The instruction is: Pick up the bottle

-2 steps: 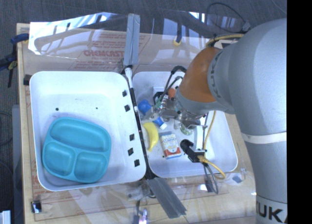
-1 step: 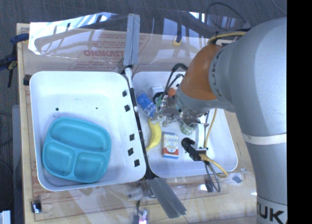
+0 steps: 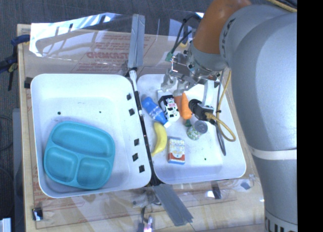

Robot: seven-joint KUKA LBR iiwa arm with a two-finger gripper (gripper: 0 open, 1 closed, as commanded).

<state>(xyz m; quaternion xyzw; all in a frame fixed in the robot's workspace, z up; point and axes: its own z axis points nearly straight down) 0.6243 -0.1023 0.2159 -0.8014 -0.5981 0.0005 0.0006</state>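
A small blue bottle [image 3: 150, 109] lies on its side in the right bin [image 3: 229, 163], close to the bin's left wall. My gripper [image 3: 173, 82] hangs over the far end of that bin, up and to the right of the bottle and apart from it. Just below the gripper sits a black-and-white cow-patterned item [image 3: 171, 108], between the bottle and an orange carrot [image 3: 185, 106]. The wrist and its cables hide part of the bin's far right corner.
The right bin also holds a banana [image 3: 159, 138], a small orange-and-white carton [image 3: 176, 151] and a greenish jar with a grey cap [image 3: 195, 129]. A yellow cable [image 3: 225, 125] trails along the right side. In the left bin [image 3: 75, 87] lies a teal divided plate [image 3: 78, 154].
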